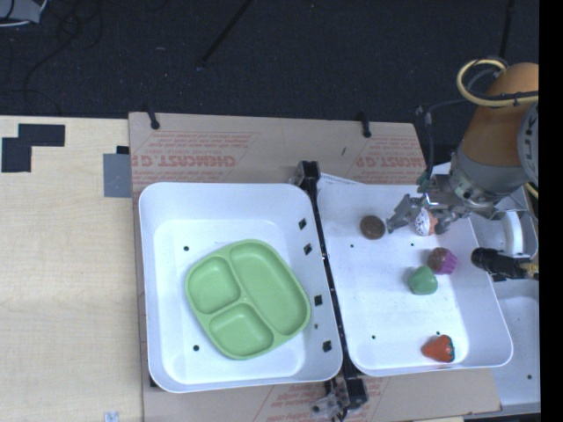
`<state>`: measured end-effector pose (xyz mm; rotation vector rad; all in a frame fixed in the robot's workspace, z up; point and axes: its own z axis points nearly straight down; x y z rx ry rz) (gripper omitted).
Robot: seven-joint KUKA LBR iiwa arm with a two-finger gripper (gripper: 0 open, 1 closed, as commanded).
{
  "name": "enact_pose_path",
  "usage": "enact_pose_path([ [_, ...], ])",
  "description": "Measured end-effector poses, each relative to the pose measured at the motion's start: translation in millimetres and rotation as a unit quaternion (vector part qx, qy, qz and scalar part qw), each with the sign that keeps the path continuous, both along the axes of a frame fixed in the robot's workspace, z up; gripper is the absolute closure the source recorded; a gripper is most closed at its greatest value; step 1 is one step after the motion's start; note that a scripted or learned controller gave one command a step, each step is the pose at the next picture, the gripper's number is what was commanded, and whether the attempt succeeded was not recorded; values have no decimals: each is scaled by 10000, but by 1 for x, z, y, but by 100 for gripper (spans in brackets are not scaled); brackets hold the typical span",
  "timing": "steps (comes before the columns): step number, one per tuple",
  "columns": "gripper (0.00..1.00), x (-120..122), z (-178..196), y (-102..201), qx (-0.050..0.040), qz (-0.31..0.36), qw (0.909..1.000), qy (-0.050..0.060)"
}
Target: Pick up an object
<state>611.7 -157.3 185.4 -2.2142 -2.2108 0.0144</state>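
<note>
I see the gripper [413,215] over the right bin [387,341], beside a round brown ball [373,227]. I can't tell its grip. A glossy green divided plate [247,299] fills the left bin [167,236].

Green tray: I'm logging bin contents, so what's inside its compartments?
The green tray in the left bin has three compartments, all showing bare green; nothing covers them.

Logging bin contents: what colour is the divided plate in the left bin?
Light green, plain, seen clearly in the camera view: divided plate.

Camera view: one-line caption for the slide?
End effector over right bin near brown ball; green divided plate in left bin.
</note>
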Motion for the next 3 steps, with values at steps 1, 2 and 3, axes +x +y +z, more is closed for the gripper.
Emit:
enact_pose_path([
  [1, 0, 3, 8, 0, -13, 9, 10000, -72],
  [2, 0, -4, -39, -4, -5, 9, 10000, -40],
  [3, 0, -5, -93, -3, -5, 9, 10000, -47],
])
